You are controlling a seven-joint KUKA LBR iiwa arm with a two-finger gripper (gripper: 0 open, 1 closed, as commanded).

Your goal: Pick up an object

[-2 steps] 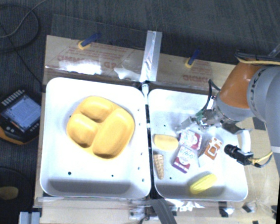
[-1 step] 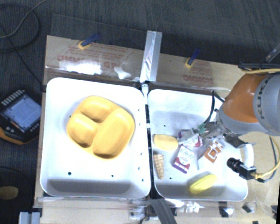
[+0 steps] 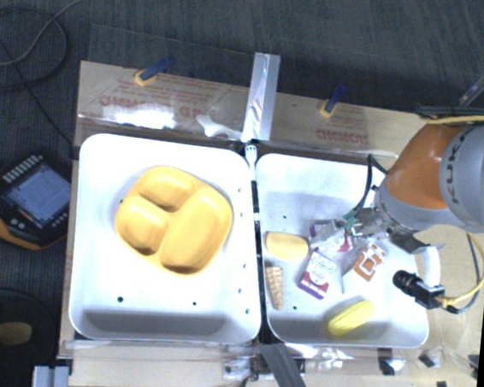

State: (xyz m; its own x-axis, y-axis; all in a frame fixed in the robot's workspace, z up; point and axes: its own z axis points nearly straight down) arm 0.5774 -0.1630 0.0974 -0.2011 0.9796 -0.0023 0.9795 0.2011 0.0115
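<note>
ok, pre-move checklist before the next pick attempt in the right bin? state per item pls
1. Pincer is over the right bin: ok.
2. Something is held between the fingers: cannot tell, the wrist hides them.
3. Candidates within the bin: ok. A purple carton, an orange-and-white packet, a yellow lemon-like object, a pale yellow block and a waffle-textured piece.
4. Target isolated: not ok for the carton and packet, crowded under the pincer; ok for the lemon-like object, which lies apart.
5. Left bin holds the big yellow moulded object, away from the arm: ok.
</note>
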